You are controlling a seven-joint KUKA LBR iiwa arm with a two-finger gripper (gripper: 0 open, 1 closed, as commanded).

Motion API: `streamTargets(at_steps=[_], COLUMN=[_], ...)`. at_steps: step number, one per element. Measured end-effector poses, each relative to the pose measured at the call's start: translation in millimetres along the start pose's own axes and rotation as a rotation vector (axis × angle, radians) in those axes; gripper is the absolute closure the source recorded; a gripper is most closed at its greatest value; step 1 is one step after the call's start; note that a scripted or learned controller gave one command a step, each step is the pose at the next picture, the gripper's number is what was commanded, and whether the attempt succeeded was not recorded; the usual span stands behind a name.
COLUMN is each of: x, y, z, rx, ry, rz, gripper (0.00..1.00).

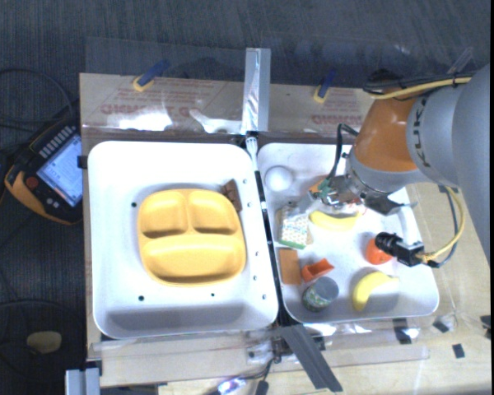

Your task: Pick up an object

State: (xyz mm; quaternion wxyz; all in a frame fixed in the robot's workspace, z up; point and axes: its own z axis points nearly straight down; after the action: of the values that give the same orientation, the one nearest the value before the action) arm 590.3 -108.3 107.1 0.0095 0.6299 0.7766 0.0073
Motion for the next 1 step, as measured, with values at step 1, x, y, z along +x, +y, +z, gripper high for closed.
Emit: streamTargets(at_steps=[1], x=[-9.0], y=[-5.4], z=[5.1], rx=[-0.012], ry=[0.001], rz=[-0.027], gripper=[0.00])
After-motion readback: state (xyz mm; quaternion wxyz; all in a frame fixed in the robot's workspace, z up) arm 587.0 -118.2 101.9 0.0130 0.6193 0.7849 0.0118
